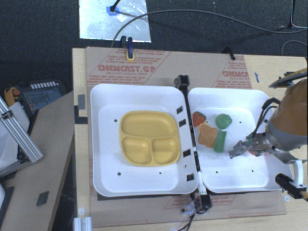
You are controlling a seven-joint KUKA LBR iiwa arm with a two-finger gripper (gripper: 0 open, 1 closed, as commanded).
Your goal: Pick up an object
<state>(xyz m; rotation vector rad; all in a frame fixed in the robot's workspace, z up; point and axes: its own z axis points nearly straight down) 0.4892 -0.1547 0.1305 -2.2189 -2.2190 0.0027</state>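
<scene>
Camera view cuts off the arm (293,114) at right; gripper (239,149) spread unclear, hovering beside the green toy (221,129).

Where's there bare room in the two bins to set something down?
Right bin: the near floor, below the green object and orange piece, left of the tool. Left bin: only margins around the yellow tray. Crowded by the divider, where the red piece joins them.

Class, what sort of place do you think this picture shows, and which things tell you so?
Probably a robotics lab bench: a robot arm's gripper over two white bins, loose cables on the floor, and toy items beside a yellow divided plate.
</scene>
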